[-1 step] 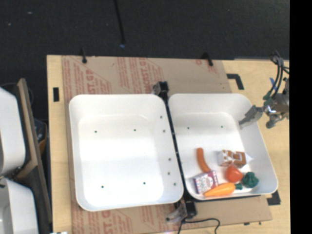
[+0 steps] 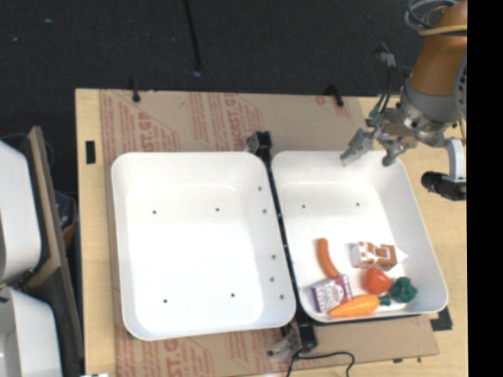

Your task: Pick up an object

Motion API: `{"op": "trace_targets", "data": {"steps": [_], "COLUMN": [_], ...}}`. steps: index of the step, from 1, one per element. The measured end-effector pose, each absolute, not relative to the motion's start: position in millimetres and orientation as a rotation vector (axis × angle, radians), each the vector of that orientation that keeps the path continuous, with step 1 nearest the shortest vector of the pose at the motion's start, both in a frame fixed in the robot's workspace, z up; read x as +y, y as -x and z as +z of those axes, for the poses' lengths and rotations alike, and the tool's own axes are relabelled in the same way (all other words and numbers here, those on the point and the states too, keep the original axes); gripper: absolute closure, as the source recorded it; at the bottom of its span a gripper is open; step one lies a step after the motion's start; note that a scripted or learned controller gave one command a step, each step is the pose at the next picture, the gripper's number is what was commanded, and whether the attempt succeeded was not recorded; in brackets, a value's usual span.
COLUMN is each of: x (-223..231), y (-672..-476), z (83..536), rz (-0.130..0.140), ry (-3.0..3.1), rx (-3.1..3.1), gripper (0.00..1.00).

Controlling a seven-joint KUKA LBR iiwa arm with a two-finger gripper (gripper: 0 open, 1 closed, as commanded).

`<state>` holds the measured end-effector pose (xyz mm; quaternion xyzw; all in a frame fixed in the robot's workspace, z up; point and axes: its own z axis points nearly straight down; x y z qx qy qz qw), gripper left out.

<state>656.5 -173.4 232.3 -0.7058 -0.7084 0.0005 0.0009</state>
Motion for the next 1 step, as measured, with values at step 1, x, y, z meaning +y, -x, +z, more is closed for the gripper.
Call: {"op": "trace_targets", "data": {"steps": [1], "x": [-226.9], "y": [-605.5], "z": [163.7], "rz": [0.006], "ry": [2.225], "rx": [-2.213], "gripper": [0.0]}}
